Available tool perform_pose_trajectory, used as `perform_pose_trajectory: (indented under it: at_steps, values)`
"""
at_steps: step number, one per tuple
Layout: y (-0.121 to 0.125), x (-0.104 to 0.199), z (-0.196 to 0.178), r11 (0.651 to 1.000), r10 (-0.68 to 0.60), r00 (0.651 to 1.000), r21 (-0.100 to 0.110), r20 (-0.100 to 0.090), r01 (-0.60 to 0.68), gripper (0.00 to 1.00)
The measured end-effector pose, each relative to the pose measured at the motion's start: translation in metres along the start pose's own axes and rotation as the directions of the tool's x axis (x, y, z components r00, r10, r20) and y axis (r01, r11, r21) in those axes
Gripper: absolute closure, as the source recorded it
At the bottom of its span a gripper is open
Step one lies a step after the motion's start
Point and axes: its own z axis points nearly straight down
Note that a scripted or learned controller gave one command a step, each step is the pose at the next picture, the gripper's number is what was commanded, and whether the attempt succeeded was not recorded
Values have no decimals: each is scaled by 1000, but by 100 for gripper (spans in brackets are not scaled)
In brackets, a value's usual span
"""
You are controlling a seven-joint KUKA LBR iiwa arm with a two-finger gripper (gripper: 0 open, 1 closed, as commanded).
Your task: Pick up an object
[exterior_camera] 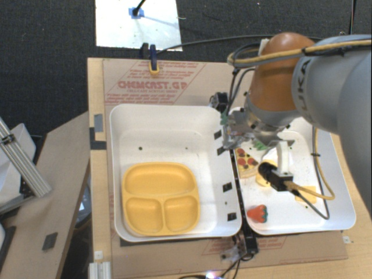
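**End effector low over the right bin's inner edge, candidates just below it**

The grey arm's end effector (237,135) hangs over the right shallow white bin (338,209), close to the wall it shares with the left shallow white bin (165,133). Whether it is released or clenched I cannot tell, as the wrist hides it.

The flat toy pizza slice (246,163) lies just beneath, probably the target. The red toy strawberry with a green top (257,213) sits nearer the front rim. The yellow plastic three-compartment tray (161,197) in the left bin is well apart, likely not in play.
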Motion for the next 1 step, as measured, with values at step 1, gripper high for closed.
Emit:
perform_pose_trajectory:
  at_steps: [1]
  values:
    - [-21,53,-12,1000,-1,1000,-1,-1,1,100]
